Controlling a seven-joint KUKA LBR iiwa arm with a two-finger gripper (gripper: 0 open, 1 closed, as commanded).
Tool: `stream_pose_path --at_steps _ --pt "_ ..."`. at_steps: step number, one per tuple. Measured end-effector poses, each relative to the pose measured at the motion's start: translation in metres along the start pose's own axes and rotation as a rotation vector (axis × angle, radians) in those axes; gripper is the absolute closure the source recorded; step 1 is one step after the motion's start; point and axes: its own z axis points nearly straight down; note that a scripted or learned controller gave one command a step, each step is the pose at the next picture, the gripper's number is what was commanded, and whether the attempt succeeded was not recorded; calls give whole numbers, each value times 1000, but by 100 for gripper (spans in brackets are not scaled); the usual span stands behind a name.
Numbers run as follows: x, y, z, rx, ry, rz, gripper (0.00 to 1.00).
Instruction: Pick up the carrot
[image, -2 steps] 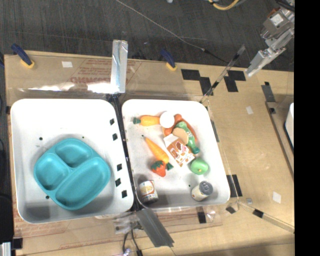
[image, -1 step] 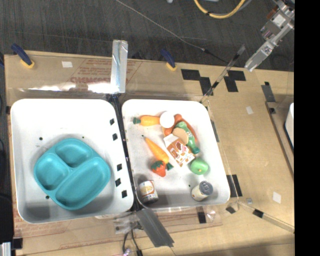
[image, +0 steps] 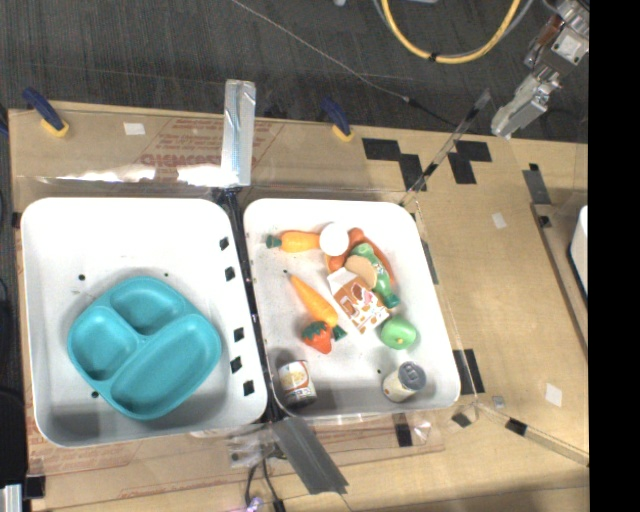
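Tool (image: 530, 100), grip unreadable, sits top right, well apart from the mid-bin carrot (image: 311, 297).

Both bins white: left bin (image: 40, 300), right bin (image: 425, 300). Divided plate (image: 143, 345) teal. Carrot (image: 311, 298) orange with a green top end. Second carrot (image: 296, 241) orange, paler yellow at one end. Strawberry (image: 318, 338) red. Apple (image: 398, 333) bright green. Carton (image: 358, 301) white with orange-brown print. Tabletop (image: 520, 300) tan with black tape marks. Cable (image: 455, 45) yellow.
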Motion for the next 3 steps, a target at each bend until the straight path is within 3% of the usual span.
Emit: stream_pose_path --at_steps 1,2,3 --pt "3 4 0 1 -2 -284 100" --pt "-33 30 0 -1 -8 -405 100" --pt "2 5 1 0 -10 -409 100"
